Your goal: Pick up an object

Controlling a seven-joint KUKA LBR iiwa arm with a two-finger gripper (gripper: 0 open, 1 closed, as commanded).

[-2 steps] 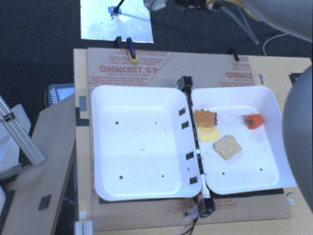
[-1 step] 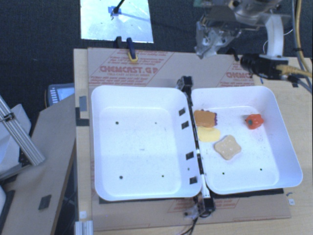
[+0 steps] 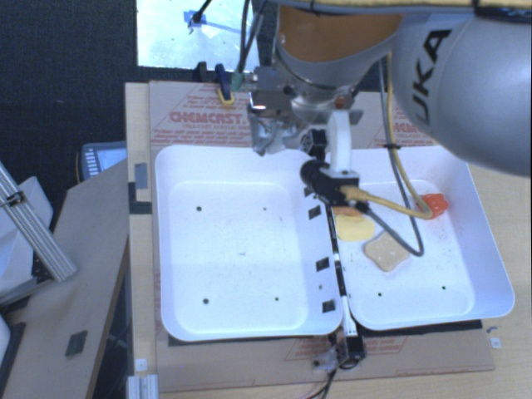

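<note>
Two shallow white bins stand side by side on the table (image 3: pixel 141 306). The left bin (image 3: pixel 164 248), toward 9 o'clock in the view, shows on its floor a few small dark dots. The right bin (image 3: pixel 490 283), toward 4 o'clock, holds three small things, and these are the things for picking. An orange-red piece (image 3: pixel 435 204) lies at about 1 o'clock inside this bin, near the far wall. A yellow piece (image 3: pixel 354 227) lies at about 10 o'clock, close to the seam between the bins. A tan flat piece (image 3: pixel 386 254) lies just beside the yellow one, at its 4 o'clock, and I cannot tell if the two touch. The pincer (image 3: pixel 268 135) hangs over the far rim of the left bin, at 12 o'clock from the seam and well apart from all three pieces. I cannot tell whether it is apart or together, and nothing is seen in it. Small black clips (image 3: pixel 322 264) sit along the seam. Under the bins lies a brown cardboard sheet (image 3: pixel 199 116) with red print. A blue and yellow clamp (image 3: pixel 223 86) sits at its far edge, at 11 o'clock. At 9 o'clock of the view, off the table, an aluminium bar (image 3: pixel 33 231) leans, and a small screen (image 3: pixel 104 158) stands near it. At 12 o'clock is a bright patch of floor (image 3: pixel 179 44).
</note>
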